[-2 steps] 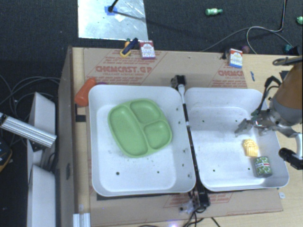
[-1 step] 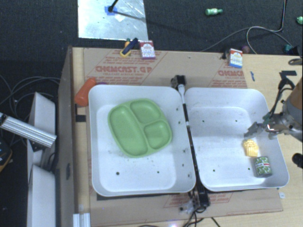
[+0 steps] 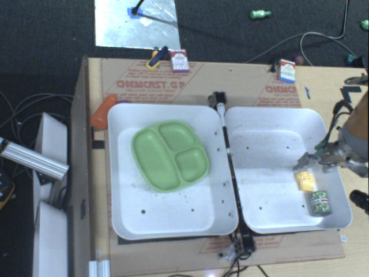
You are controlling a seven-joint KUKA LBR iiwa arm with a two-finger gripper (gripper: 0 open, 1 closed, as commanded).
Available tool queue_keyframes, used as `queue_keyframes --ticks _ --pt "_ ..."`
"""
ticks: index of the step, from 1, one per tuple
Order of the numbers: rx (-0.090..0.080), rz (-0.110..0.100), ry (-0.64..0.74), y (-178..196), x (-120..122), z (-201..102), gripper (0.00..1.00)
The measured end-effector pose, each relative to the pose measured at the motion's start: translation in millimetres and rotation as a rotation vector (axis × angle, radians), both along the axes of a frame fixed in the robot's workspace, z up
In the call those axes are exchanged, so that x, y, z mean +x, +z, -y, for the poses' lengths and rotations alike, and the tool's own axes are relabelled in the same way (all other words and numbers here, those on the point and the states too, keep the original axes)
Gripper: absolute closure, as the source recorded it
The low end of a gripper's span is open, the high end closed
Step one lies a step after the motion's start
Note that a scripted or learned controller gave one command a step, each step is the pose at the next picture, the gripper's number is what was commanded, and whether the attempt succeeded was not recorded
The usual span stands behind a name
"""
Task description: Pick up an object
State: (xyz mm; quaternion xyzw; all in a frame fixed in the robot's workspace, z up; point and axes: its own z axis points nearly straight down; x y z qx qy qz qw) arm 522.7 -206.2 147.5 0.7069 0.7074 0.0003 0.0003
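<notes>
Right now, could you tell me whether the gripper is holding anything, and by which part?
Nothing visible: the gripper sits just above the yellow object, with nothing between its fingers.

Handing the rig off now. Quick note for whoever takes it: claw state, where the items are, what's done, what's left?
Claw: low in the right bin, beside the yellow block; finger state unreadable, nothing visibly held.
Yellow block and green-labelled item: lying on the right bin's floor near its right front corner.
Green divided tray: in the left bin.
Done: approach to the block.
Left: grasp and lift an object.
</notes>
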Motion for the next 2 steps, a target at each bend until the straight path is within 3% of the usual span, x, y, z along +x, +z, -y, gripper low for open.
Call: queue_keyframes --ticks 1,2 --pt "-0.001 0.001 0.000 -63.1 9.8 0.2 0.00" --pt "-0.001 0.003 0.000 -52.6 10.5 0.3 1.00"
